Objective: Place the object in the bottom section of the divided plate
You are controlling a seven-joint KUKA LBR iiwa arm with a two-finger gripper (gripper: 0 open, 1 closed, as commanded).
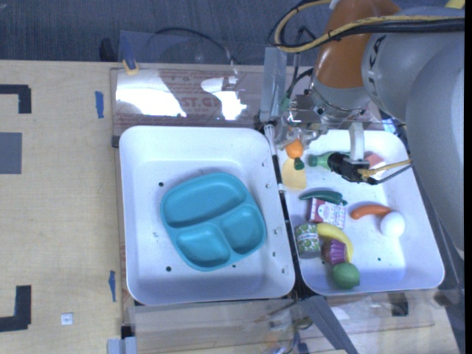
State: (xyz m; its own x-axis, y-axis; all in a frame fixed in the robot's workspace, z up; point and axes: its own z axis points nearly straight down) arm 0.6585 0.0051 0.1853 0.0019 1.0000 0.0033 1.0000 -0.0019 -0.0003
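A blue divided plate (212, 220) lies in the left bin (140, 161), with one large section at its upper left and two smaller ones along its lower right. My gripper (296, 133) hangs over the top left corner of the right bin (420, 220), close to the wall between the bins. Right under it sits a small orange toy (294, 150), and just below that a pale yellow piece (293, 176). I cannot tell whether the orange toy is gripped or merely lies under the gripper.
The right bin holds several toy foods: a green pod (322, 195), a red-and-white carton (327, 212), a carrot (369, 211), a white egg (391, 224), a green can (307, 240), a banana (333, 234) and a lime (345, 275). The arm (413, 65) covers that bin's upper right.
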